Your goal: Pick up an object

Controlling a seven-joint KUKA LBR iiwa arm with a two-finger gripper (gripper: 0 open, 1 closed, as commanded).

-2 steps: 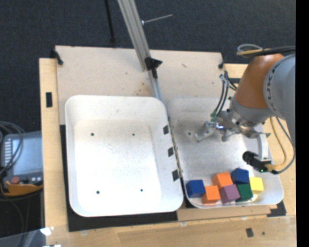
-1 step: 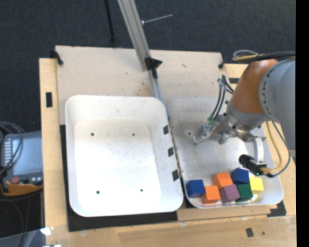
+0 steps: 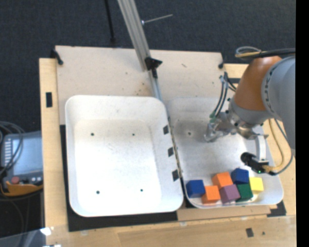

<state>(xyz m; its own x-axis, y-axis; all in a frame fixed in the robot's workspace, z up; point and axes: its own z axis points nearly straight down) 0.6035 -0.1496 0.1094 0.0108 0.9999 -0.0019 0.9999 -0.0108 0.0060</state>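
Note:
Several coloured blocks lie bunched along the near edge of the right bin (image 3: pixel 195 112): a blue block (image 3: pixel 195 188), an orange block (image 3: pixel 211 194), another orange block (image 3: pixel 222 179), a purple block (image 3: pixel 229 193), a green block (image 3: pixel 244 191), a second blue block (image 3: pixel 240 176) and a yellow block (image 3: pixel 256 183). My gripper (image 3: pixel 212 134) hangs over the middle of the right bin, well behind the blocks and apart from them. Nothing shows between its fingers.
The left bin (image 3: pixel 118 153) lies beside the right one, their rims meeting near the centre. A slanted metal pole (image 3: pixel 136 32) rises from behind the bins. The arm's orange band (image 3: pixel 252 86) and cables overhang the right bin's far right side.

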